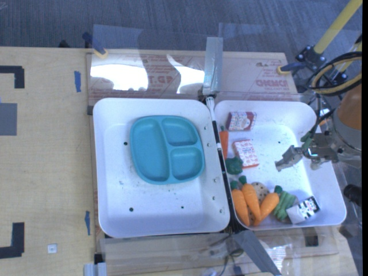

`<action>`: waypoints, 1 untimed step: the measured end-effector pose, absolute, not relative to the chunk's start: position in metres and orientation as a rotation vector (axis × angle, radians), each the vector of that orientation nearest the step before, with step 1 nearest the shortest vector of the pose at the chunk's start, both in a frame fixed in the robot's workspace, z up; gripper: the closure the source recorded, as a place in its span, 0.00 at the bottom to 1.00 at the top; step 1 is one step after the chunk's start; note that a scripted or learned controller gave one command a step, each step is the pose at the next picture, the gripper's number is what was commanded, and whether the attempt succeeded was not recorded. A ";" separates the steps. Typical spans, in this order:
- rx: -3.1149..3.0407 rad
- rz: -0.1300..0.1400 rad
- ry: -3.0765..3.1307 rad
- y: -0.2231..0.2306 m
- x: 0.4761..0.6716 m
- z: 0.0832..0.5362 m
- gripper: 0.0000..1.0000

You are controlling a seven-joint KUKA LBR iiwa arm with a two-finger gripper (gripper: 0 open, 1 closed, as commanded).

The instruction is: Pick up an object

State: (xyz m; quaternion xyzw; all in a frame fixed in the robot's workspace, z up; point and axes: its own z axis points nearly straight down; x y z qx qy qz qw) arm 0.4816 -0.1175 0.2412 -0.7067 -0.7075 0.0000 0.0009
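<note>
- Claw (pixel 286 161) over the right white bin (pixel 299 115), toward its right side; fingers spread apart, gripping nothing.
- Left of the claw, in the same bin: a red-and-white carton (pixel 240 120) farther back, a red-printed white packet (pixel 246 153) nearer, a dark green piece (pixel 233 165) just below that.
- In front of the claw, along the bin's near edge: carrots (pixel 249 202), a speckled cookie (pixel 259 188), green vegetables (pixel 283 203), a black-and-white carton (pixel 303 209).
- Far left of the claw: left white bin (pixel 109 171) with a teal divided plate (pixel 167 149) lying flat inside.
- Both bins on the tabletop (pixel 40 154).
</note>
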 end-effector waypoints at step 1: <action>-2.331 -0.006 -2.110 -0.097 0.538 0.088 0.00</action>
